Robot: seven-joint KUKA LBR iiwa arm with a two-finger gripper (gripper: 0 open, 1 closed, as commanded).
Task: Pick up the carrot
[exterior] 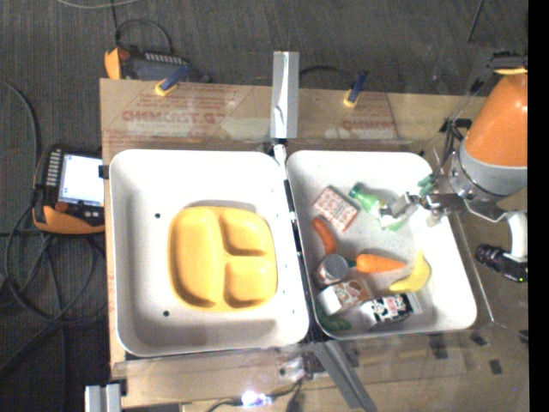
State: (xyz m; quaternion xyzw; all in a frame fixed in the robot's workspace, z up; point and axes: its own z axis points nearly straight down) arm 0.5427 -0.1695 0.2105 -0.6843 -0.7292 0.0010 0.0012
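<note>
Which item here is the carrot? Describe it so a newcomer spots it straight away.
Look in the right bin, the one without the yellow tray. Toward its lower half lies the carrot, on its side, just left of the banana and right of a small can. It is the only plain orange, tapered piece; the banana is yellow and curved.

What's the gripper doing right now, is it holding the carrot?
Gripper: over the right bin, finger state cannot be told. Carrot lies apart from it in the bin, not held.

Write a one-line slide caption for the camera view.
KUKA arm's gripper hovers over the right bin, above the carrot lying beside a banana.
</note>
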